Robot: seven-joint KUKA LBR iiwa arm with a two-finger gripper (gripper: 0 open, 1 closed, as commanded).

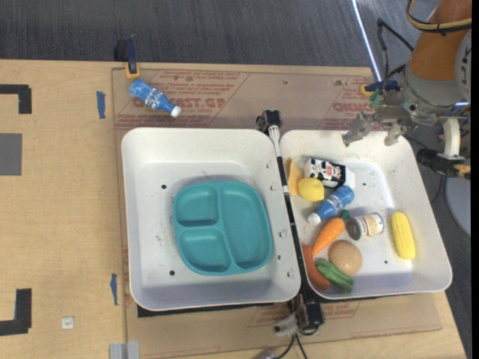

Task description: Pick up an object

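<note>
Hovering above the right bin's (430,223) far edge, the gripper (372,130) is carrying nothing, its fingers spread; the corn (403,235), carrot (328,235) and others are lying unpicked.

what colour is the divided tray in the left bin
Teal, plain with no pattern; the tray shows best in the camera view.

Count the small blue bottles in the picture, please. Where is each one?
2. One blue bottle lies on the cardboard above the left bin. The other bottle lies in the right bin, among the toy food. More may be hidden under that pile.
</note>
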